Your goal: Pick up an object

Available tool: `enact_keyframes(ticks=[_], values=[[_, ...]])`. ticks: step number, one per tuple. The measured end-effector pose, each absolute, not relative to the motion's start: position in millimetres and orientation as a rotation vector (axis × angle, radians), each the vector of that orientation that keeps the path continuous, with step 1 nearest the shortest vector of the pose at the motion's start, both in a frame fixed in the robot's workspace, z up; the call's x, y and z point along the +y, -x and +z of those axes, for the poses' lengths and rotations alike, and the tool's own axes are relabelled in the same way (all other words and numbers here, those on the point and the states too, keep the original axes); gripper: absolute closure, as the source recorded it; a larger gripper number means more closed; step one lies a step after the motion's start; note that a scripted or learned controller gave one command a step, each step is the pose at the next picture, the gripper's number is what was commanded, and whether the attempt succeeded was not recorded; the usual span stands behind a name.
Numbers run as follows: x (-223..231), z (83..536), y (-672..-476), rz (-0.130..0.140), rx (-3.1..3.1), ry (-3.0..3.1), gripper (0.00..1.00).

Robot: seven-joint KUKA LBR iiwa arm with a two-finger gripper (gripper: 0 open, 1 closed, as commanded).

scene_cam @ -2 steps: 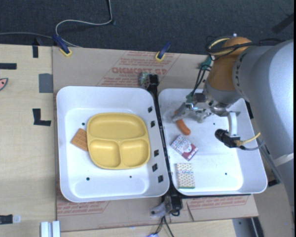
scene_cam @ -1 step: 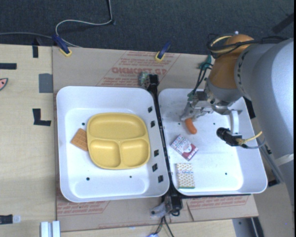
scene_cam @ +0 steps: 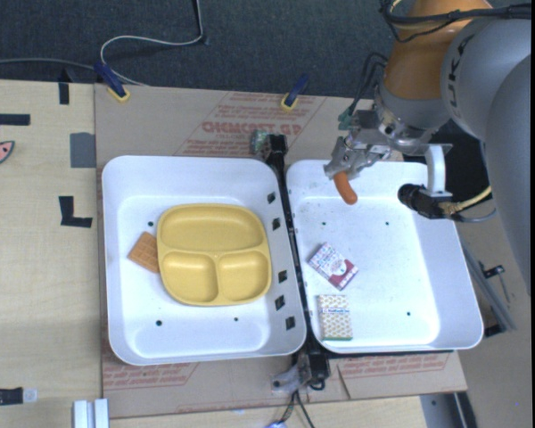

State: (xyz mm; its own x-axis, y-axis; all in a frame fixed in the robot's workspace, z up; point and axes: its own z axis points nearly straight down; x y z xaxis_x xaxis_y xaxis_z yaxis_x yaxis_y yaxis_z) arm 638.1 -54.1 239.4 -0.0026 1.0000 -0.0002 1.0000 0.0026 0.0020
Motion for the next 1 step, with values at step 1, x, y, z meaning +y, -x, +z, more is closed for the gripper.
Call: enact_keyframes(ticks=[1], values=[[3.2, 252.3, -578.8, -0.001, 2.225, -2.22, 1.0]])
